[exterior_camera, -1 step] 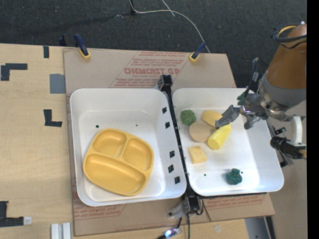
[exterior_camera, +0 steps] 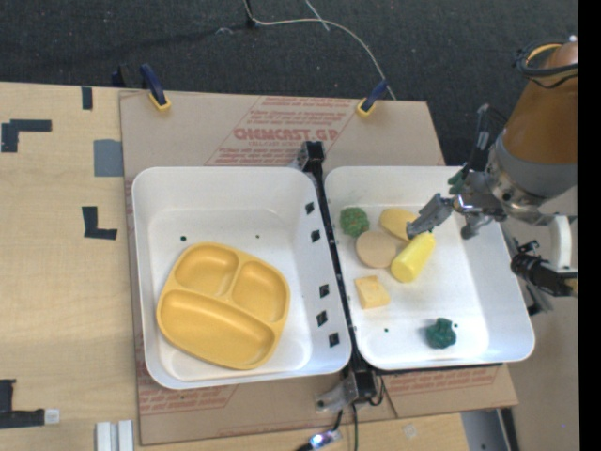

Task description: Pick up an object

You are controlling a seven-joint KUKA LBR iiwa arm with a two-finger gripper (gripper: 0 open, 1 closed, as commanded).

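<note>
The right bin [exterior_camera: 498,289] holds several small items: a green ball [exterior_camera: 354,221], a yellow oval piece [exterior_camera: 396,221], a tan disc [exterior_camera: 376,249], a yellow cylinder [exterior_camera: 413,257], a pale yellow block [exterior_camera: 373,292] and a dark green lump [exterior_camera: 440,333]. My gripper [exterior_camera: 439,220] hangs over the bin's upper right part, slanting down and left. Its tip is just above the yellow cylinder and beside the oval piece. I see nothing held in it.
The left bin [exterior_camera: 160,195] carries a yellow divided plate [exterior_camera: 223,303]. A black divider strip [exterior_camera: 324,252] runs between the bins. Both bins rest on a cardboard sheet [exterior_camera: 282,130] held by two clamps at the back.
</note>
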